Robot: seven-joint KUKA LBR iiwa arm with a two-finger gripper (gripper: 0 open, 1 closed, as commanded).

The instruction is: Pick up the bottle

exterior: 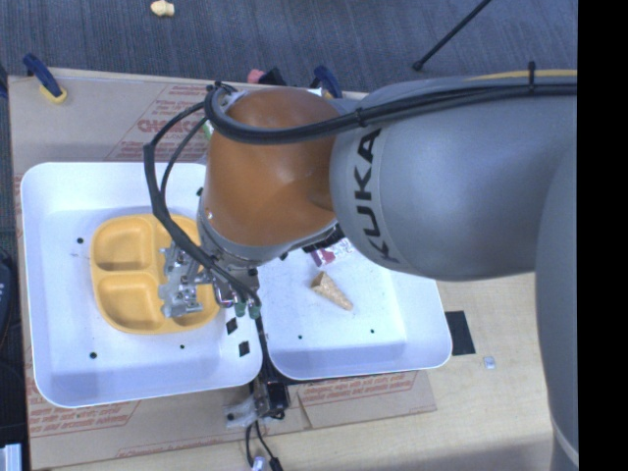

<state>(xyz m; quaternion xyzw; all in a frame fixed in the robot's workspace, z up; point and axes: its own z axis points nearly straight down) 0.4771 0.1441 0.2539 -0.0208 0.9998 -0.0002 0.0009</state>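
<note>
The gripper (182,287) hangs low over the yellow tray (123,273) in the left bin (44,263). I cannot tell how its fingers stand. No bottle is plain; maybe the arm (392,184) hides it, toward three o'clock.

From my remote seat I see my big rounded grey arm link (461,175), smooth and matte, with black block letters "KUKA" printed down its curved flank. Next comes a glossy orange dome-shaped wrist band (270,170). Black cables (162,180) loop around that orange section and run toward the small silvery metal end effector (182,287), a cluster of bright brackets and fittings.
</note>
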